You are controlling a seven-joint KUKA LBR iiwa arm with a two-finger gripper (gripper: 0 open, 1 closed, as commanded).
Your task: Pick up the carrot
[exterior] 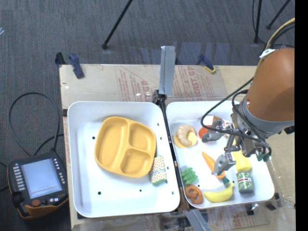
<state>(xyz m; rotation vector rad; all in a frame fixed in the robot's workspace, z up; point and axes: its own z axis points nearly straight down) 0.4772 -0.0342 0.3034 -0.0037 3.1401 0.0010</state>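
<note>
The gripper hangs wide open over the right bin, holding nothing. The carrot lies between its fingers, near the lower one. A yellow block sits just right; bare floor lies above.

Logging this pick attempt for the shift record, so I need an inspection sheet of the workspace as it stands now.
Surface: two shallow white bins, left bin, right bin.
Job's things: small orange carrot lying in the right bin, not lifted.
Clutter: yellow divided plastic plate and patterned packet in the left bin; croissant, green toy vegetable, pretzel, yellow banana, green-labelled can, yellow block.
Grippers: two-finger gripper above the carrot, jaws apart.
Cables: black cable leading to the pendant.
Surroundings: tripod legs on carpet.
</note>
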